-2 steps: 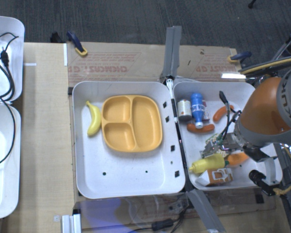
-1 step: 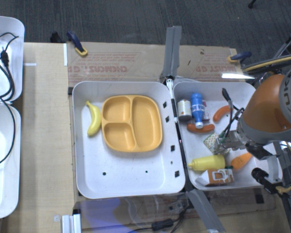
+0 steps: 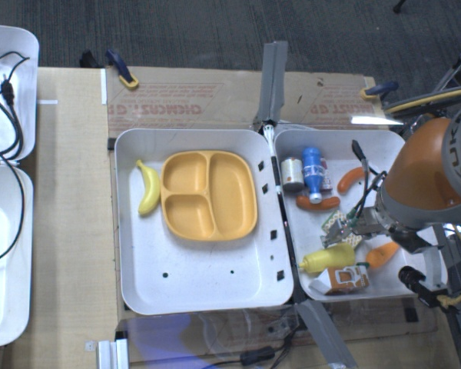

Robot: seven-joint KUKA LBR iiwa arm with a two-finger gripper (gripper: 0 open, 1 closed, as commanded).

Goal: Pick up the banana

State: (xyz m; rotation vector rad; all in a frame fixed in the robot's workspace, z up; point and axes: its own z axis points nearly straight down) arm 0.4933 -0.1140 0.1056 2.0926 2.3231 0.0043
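Yellow marks the banana (image 3: 147,189), which lies in the left bin (image 3: 207,287), just beside the left edge of a three-part tray (image 3: 210,194) and apart from the arm. The arm (image 3: 422,171), grey with an orange band, is seen over the right bin (image 3: 384,138), among a clutter of small things: a blue bottle (image 3: 313,171), a can (image 3: 292,173), two sausages (image 3: 334,191), a carrot (image 3: 382,255), a mustard bottle (image 3: 328,259) and a brown packet (image 3: 346,279). The gripper (image 3: 352,226) is placed low in that bin, well apart from the banana. The step in hand is judged to be the approach, not yet begun toward the correct bin. A traverse leftward across the divider, past the tray, is called for next, then a descent over the banana's middle with the jaws set across its narrow width. The claw's state cannot be told, since the wrist and nearby clutter obscure it. The arm's base is cut off at the right.
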